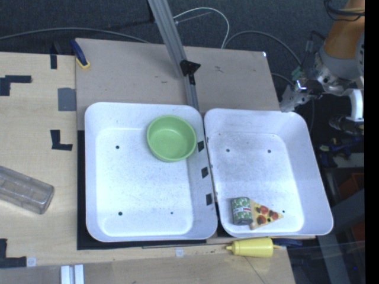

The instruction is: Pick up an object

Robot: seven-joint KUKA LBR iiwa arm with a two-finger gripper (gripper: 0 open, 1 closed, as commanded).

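A green bowl [172, 138] sits upright near the back right of the left bin [103, 218]. Near the front edge of the right bin [308, 176] a small green can [241, 210] lies beside a toy pizza slice [265, 215], the two touching. My gripper [293, 94] hangs off the orange-banded arm [343, 40], above the right bin's back right corner and far from all of these objects. I see nothing held in it.
A yellow squeeze bottle [254, 247] lies on the bench just in front of the right bin. A clear plastic container [21, 189] rests at far left. A grey metal pole [172, 34] slants down to the gap between the bins at the back.
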